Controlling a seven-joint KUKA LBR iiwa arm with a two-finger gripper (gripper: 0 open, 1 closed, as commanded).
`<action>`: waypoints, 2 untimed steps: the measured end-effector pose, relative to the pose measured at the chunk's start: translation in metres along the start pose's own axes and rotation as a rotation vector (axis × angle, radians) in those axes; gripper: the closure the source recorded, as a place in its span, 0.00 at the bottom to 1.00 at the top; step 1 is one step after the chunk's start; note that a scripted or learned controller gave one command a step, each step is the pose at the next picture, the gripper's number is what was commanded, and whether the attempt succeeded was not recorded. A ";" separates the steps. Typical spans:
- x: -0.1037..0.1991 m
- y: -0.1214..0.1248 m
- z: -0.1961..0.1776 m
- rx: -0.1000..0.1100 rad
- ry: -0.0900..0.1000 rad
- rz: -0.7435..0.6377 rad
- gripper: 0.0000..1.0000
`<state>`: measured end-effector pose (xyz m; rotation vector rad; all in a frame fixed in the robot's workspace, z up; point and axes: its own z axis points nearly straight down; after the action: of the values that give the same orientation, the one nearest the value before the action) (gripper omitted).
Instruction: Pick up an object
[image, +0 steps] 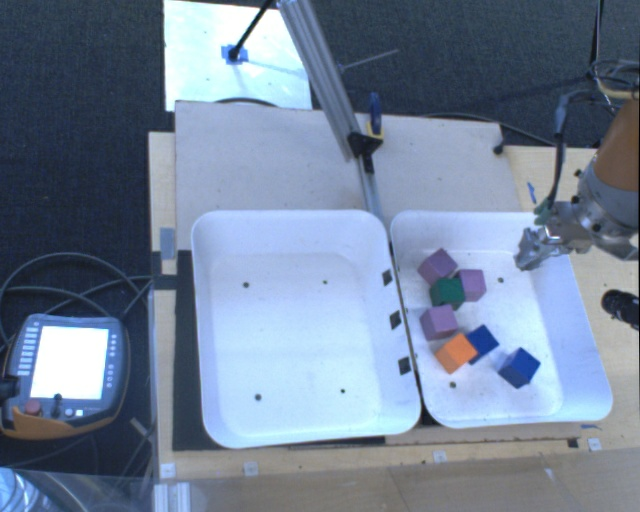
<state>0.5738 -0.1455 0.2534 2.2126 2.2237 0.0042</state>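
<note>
On the bench, the right bin (585, 390) holds seven cubes: three purple, two blue, one green, one orange; fingers' (530, 250) state unclear.

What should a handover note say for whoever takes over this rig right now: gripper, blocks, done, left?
Gripper: over the upper right part of the right bin, with no block between its fingers; whether they are open or shut can't be made out.
Blocks: all in the right bin, bunched toward its left side. Three purple blocks, a green block, an orange block, and two blue blocks.
Left bin: not involved yet.
Done: nothing picked.
Left: come down on a block, grasp it and lift.
</note>
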 end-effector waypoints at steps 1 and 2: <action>0.055 0.026 -0.004 0.000 0.003 -0.007 1.00; 0.117 0.044 0.002 0.001 0.003 -0.007 1.00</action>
<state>0.6169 -0.0285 0.2518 2.2069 2.2339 0.0061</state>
